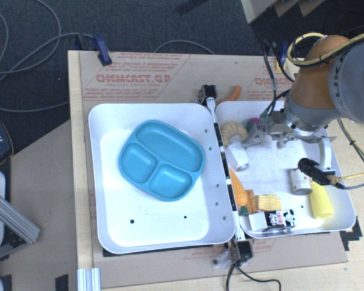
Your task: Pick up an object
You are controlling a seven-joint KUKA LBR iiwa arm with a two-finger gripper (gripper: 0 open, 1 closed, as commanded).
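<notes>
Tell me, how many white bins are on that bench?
2. The left bin holds a blue divided plate. The right bin sits beside it, touching along the middle, and holds small objects with the arm reaching over it.

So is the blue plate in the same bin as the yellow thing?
No, the blue plate lies in the left bin, while the yellow thing lies in the right bin.

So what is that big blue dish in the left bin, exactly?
The sky-blue divided plastic plate is a rounded tray with three compartments: one long one on the far side and two smaller ones nearer the camera. It looks smooth and lies flat, turned at an angle, on the floor of the left white bin, apart from its walls.
</notes>
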